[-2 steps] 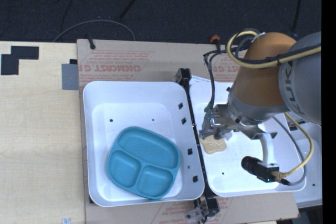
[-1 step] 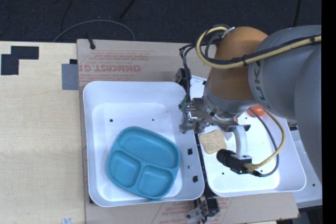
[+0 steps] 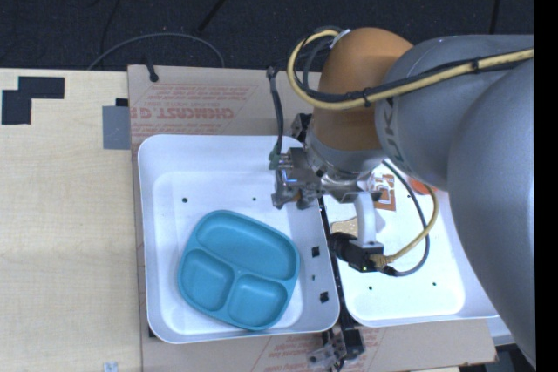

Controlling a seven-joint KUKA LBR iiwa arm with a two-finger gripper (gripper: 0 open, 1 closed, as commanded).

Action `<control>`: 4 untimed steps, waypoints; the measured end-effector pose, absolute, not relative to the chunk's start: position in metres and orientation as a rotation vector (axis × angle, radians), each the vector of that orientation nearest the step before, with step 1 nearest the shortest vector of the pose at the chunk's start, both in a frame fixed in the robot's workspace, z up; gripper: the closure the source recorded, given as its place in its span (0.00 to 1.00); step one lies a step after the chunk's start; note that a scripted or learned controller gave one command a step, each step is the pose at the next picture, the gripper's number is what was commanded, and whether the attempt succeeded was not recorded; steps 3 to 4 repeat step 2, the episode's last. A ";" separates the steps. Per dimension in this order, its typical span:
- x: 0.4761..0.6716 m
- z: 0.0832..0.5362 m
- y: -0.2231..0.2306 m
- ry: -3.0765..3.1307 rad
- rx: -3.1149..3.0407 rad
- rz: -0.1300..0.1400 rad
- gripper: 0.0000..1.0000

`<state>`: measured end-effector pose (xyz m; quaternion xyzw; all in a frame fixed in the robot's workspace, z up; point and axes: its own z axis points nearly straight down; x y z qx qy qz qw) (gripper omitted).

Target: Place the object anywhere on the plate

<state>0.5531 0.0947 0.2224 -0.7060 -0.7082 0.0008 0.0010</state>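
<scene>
A blue plate [image 3: 238,269] with three compartments lies in the left bin [image 3: 166,187], toward its front. My gripper [image 3: 290,186] hangs over the back right part of that bin, near the divider between the two bins, just above and behind the plate's far right corner. An orange and white object [image 3: 385,192] lies in the right bin [image 3: 436,292], partly hidden under my wrist.
A cardboard sheet [image 3: 192,104] with red print lies under and behind the bins. The wooden bench [image 3: 61,222] stretches out to the left. My grey arm covers most of the right bin's back and right side.
</scene>
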 end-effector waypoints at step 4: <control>0.558 0.221 0.108 -2.222 -2.218 0.006 0.00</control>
